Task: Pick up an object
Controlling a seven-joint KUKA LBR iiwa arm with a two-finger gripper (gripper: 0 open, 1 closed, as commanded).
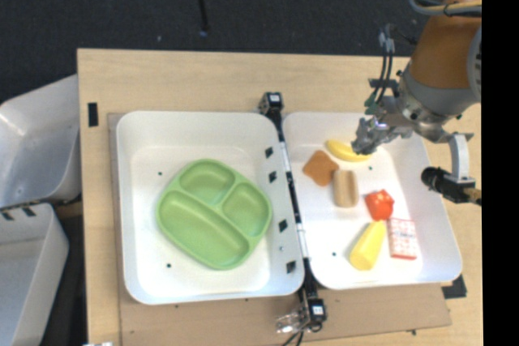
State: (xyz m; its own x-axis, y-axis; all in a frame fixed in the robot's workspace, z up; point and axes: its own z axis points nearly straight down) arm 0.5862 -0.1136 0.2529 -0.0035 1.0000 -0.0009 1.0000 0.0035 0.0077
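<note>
Pincer (366,135) over banana (345,151), right bin (430,255); finger state cannot be told.
Advice: descend straight, straddle the banana's width, avoid brown block (321,168) alongside.

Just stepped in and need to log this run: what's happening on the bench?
The arm's claw is down in the right bin, right at the banana. Nothing is visibly lifted. Beside it lie a brown piece, a tan roll, a red block, a yellow bottle and a small carton. The left bin holds a green divided plate.
</note>
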